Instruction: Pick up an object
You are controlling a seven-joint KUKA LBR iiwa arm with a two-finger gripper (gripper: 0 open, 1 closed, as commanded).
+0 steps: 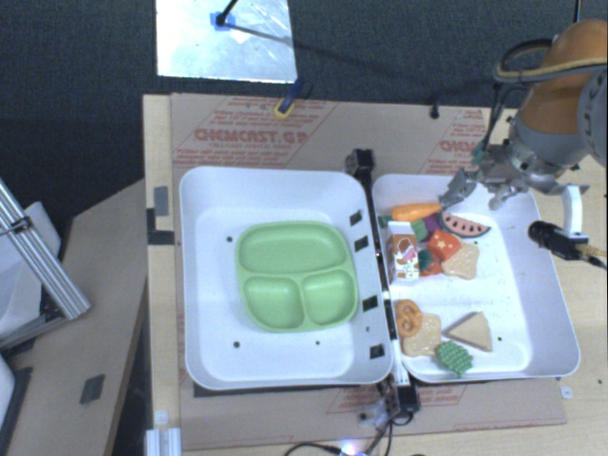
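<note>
Gripper (478, 189) spread open, holding nothing, hovering over right bin's (541, 293) back edge; nearest pick is the carrot (415, 212), just left and toward the camera, long axis running left-right, with the watermelon slice (465, 224) close below the fingers.

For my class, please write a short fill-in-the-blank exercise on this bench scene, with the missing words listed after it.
1. The green divided plate lies in the ____ bin.
2. The toy foods, such as the watermelon slice, lie in the ____ bin.
3. The plate has ____ compartments.
4. The tool hovers open above the ____ bin's far edge.

Missing words: left; right; three; right
</note>
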